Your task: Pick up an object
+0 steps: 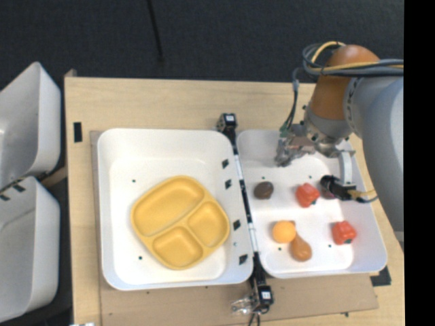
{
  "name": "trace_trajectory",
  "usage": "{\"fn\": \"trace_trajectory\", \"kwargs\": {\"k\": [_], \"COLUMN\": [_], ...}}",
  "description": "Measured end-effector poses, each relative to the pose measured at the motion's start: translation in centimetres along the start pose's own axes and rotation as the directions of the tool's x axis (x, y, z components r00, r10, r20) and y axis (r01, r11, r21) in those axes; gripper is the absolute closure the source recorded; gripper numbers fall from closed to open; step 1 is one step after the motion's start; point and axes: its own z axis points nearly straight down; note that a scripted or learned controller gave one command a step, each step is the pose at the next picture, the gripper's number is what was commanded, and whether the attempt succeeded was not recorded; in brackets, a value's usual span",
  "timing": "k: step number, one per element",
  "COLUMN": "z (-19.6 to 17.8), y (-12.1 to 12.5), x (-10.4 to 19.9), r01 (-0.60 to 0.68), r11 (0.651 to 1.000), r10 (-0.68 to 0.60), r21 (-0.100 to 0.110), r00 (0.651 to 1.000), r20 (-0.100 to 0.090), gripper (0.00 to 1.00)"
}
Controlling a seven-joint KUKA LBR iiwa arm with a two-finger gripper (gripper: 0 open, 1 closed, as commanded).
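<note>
My gripper point(288, 153) hangs over the far part of the right bin point(258, 148), with nothing seen between its fingers. Below it in that bin lie a dark brown round piece point(264, 190) and a red piece point(307, 195). Nearer the front are an orange ball point(284, 231), a tan pear-shaped piece point(300, 250) touching it, and a second red piece point(344, 232). The brown piece sits closest to the gripper, a little to its front left.
The left bin point(115, 155) holds a yellow divided plate point(179, 220). A raised rim with black clips point(239, 182) separates the two bins. White containers point(27, 128) stand off the bench at the left. The grey arm point(367, 114) covers the right bin's far right corner.
</note>
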Motion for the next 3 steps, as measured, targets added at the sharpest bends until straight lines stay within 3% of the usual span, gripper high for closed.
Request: {"fn": "trace_trajectory", "kwargs": {"k": [3], "z": [-15.6], "y": [-0.4], "x": [0.0], "r01": [0.003], "r11": [1.000], "r10": [-0.003], "r21": [-0.002], "r00": [1.000], "r20": [-0.002], "gripper": [1.00]}}
